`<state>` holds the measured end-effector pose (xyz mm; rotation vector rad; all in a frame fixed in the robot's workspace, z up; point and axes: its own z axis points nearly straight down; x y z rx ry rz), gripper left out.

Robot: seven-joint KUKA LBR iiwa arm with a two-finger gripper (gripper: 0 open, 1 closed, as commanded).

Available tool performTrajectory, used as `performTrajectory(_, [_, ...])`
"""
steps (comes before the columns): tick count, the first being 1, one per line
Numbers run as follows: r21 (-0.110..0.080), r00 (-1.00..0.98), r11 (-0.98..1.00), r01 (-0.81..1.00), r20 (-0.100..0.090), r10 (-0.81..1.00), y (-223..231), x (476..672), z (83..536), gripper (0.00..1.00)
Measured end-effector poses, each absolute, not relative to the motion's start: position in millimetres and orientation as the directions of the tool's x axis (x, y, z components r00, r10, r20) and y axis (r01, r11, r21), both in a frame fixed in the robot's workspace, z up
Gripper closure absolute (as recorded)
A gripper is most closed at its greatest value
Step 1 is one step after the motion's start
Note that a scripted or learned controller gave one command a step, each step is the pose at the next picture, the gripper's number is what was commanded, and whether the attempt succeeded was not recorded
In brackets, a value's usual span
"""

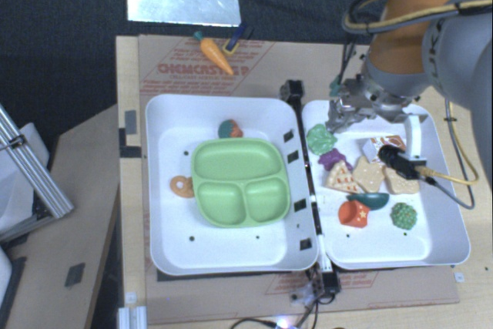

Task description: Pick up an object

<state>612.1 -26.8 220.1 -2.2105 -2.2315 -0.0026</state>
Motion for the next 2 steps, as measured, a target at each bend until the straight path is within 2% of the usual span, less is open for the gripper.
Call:
performTrajectory(1, [0.002,-0.006,0.006,1.000,0.001,1.000,-22,608.5,229,1.00])
performTrajectory(2, [0.002,-0.001,0.001,1.000,0.000,1.000,-39,611.8,226,1.00])
